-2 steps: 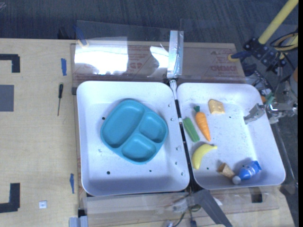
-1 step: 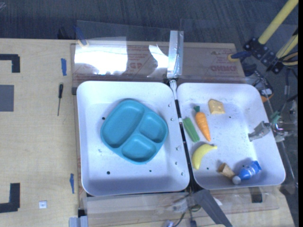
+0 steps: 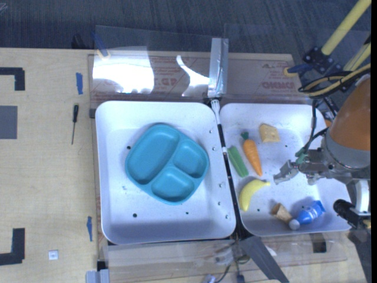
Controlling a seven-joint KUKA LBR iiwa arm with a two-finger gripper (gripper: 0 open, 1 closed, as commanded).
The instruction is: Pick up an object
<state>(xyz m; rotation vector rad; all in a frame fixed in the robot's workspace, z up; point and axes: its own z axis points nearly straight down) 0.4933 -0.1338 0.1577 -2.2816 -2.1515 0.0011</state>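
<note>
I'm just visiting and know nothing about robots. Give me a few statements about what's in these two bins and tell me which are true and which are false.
1. The blue divided plate lies in the left bin. True.
2. The carrot lies in the left bin. False: it is in the right bin, beside the green vegetable.
3. The gripper holds the banana. False: the banana lies on the bin floor, apart from it.
4. A blue bottle lies near the right bin's front edge. True.
</note>
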